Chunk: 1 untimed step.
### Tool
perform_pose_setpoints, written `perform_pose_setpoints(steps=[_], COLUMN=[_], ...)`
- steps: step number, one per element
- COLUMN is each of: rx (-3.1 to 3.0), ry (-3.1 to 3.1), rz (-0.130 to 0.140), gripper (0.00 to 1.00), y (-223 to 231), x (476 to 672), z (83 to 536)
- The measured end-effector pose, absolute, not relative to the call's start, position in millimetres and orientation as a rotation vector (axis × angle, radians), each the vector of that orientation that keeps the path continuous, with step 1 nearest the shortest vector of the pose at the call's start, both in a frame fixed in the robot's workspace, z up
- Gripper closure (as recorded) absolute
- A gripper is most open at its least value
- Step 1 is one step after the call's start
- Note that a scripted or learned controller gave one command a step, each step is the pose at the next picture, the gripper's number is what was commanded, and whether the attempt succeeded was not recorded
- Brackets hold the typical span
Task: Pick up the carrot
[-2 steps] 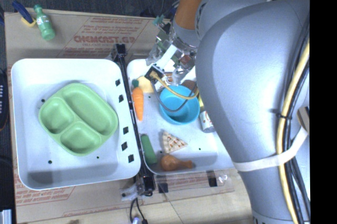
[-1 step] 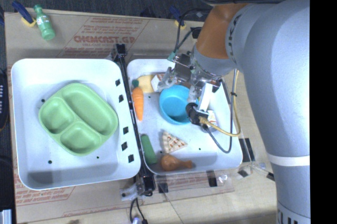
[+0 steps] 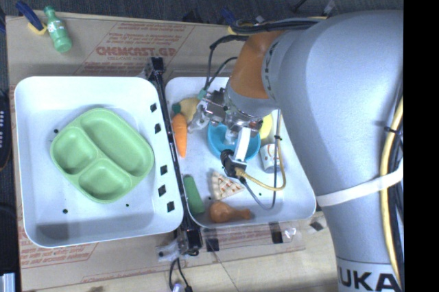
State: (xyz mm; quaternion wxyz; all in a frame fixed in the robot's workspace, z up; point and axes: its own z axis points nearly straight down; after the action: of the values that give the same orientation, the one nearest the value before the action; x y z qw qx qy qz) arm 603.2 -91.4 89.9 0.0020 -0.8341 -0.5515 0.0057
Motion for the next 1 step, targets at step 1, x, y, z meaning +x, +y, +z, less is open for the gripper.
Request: perform_pose_setpoints(steps=[1], rx=[-2.612], ry=[-1.740], rz=[0.021], gripper=[1.00], y=[-91.3], x=[604.6], z=[102.3])
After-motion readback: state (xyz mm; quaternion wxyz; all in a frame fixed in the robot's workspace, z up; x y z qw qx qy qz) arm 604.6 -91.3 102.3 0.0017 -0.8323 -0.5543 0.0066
